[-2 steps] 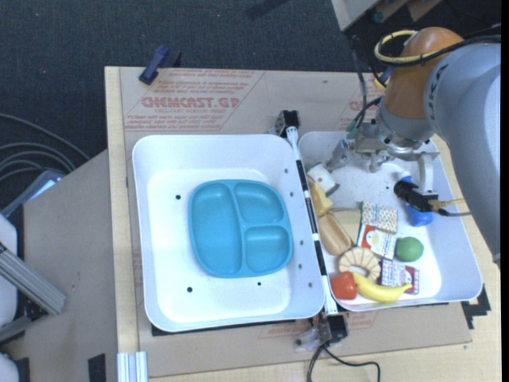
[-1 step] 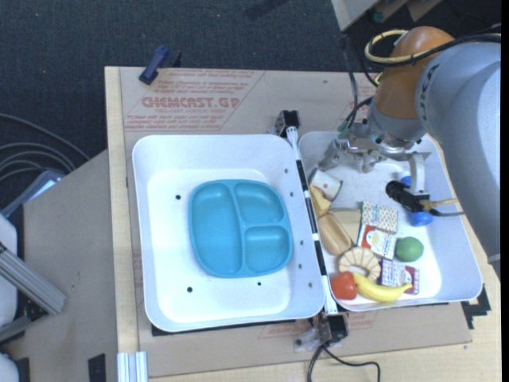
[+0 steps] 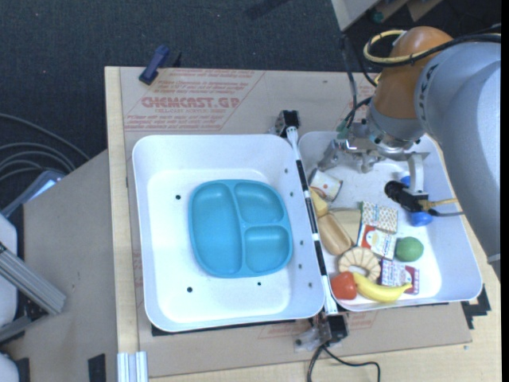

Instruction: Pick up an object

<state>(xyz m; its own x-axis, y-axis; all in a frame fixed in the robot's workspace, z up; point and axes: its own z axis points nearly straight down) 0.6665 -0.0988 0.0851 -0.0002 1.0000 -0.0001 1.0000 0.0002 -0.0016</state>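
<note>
My gripper (image 3: 347,161) hangs over the far end of the right bin (image 3: 461,270), fingers open and nothing between them. Just below and left of it lies a small white and tan toy slice (image 3: 325,186). Further toward the front of that bin lie a bread roll (image 3: 334,231), a printed snack packet (image 3: 379,218), a green lime (image 3: 409,249), a ring-shaped pastry (image 3: 359,259), a red tomato (image 3: 343,286), a yellow banana (image 3: 382,290) and a red packet (image 3: 396,274). The grey arm with its orange band (image 3: 413,50) covers the bin's far right corner.
The left bin (image 3: 159,213) holds a blue divided plate (image 3: 239,228). A black clamp (image 3: 289,121) sits at the far end of the rim shared by the bins. A blue object (image 3: 155,64) lies at the bench's far left corner.
</note>
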